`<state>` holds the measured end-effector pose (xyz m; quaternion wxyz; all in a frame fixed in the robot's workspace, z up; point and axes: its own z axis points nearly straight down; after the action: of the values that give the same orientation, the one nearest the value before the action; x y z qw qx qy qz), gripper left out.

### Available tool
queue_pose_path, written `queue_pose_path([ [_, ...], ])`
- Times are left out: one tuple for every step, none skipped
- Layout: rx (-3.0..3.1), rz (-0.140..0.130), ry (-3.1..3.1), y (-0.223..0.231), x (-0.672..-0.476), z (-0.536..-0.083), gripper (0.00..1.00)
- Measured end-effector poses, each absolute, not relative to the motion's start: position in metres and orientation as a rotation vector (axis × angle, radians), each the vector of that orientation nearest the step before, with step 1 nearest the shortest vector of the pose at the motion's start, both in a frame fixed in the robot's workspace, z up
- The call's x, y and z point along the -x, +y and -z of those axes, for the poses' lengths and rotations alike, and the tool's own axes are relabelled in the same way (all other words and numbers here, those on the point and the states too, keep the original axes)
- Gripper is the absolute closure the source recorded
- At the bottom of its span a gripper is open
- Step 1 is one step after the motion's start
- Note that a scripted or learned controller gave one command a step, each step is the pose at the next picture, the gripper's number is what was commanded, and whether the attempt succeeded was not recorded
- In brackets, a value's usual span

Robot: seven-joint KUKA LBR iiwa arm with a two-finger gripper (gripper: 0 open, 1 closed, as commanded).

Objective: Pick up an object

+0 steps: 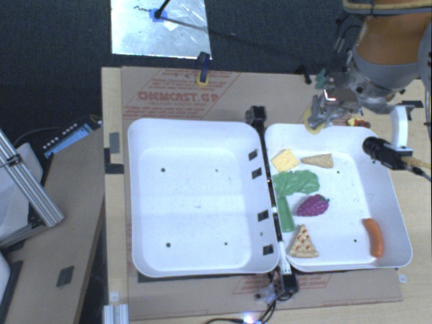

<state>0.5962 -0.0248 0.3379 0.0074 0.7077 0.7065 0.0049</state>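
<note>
Pizza slice (303, 242) first, since I'm working from the near edge outward: it lies at the near left of the right bin (395, 211), close to the divider, its point aimed far. To its right, by the near right wall, the orange sausage (374, 237) lies with its long axis running near to far. Next out is the purple grape bunch (312, 204), mid-bin, touching the green leafy piece (292, 186), whose stalk trails toward the near side along the divider. Farther again sit the yellow cheese block (284, 160) and the tan wedge (318, 160), side by side with a small gap between them. The left bin (145, 181) holds nothing I'd go for.

My gripper (326, 113) hangs over the far rim of the right bin; whether it is parted or closed I cannot tell from this angle, and I see nothing in it. Every candidate lies nearward of it. I judge the tan wedge the closest, almost straight toward me from the tool, long axis left to right, so the approach calls for a short pull nearward and a descent.
</note>
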Motion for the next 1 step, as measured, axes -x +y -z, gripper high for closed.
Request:
queue_pose_path([
  [-2.226, 0.006, 2.222, -0.0417, -0.5336, -0.2959, 1.0],
])
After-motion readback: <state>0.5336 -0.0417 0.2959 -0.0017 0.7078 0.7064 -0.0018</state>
